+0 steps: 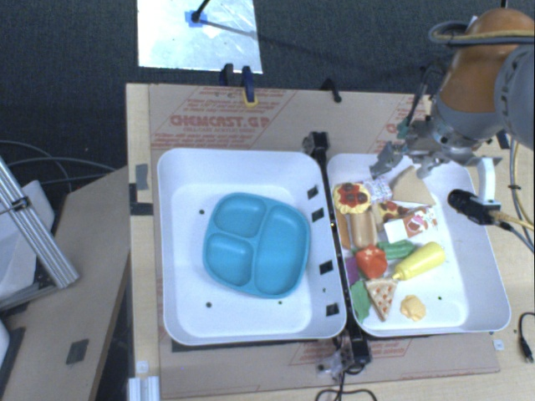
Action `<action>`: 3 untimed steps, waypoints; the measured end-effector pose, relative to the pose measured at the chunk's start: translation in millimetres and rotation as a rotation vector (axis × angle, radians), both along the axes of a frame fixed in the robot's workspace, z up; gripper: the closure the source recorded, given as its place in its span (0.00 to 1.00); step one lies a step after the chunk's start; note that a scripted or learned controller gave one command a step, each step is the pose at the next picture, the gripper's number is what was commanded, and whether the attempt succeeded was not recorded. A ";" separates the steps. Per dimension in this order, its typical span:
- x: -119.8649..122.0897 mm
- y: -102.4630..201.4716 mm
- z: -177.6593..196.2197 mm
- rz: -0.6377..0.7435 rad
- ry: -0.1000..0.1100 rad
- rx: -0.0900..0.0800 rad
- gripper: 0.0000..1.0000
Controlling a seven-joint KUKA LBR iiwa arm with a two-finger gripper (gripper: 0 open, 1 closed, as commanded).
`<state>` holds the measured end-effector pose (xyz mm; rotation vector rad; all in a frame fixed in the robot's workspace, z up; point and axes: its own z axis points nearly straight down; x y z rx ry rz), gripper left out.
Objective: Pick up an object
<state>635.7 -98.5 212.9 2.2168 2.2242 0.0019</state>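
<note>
White plastic everywhere on this bench: two shallow white bins sit side by side on a brown cardboard sheet (251, 111), touching along a black hinge strip. So one left bin (184, 182) and one right bin (481, 295).

Biggest thing inside is one blue plastic divided plate (255, 245) with three compartments, lying flat in the middle of the left bin.

One grey arm with an orange band (489, 57) comes in from the right, and its two-finger gripper (401, 159) hangs over the far edge of the right bin, just above the toy pile. Can't tell how far apart the fingers are or whether anything is between them.

All the toy food is in the right bin, clustered against its left side: one yellow mustard bottle (420, 261), one tan hot dog bun (362, 228), one round pizza with red topping (352, 197), one red tomato-like piece (372, 262), one green pepper-like piece (396, 250), one pizza slice wedge (381, 296), one green leaf (359, 297), and one small yellow lump (411, 308) off by itself near the front.
</note>
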 end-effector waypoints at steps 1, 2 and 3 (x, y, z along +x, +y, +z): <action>35.2 70.5 27.4 0.009 -0.006 0.003 0.00; -52.1 -16.4 -73.9 -0.011 0.014 -0.001 0.00; -100.6 -42.4 -130.8 -0.007 0.005 -0.001 0.00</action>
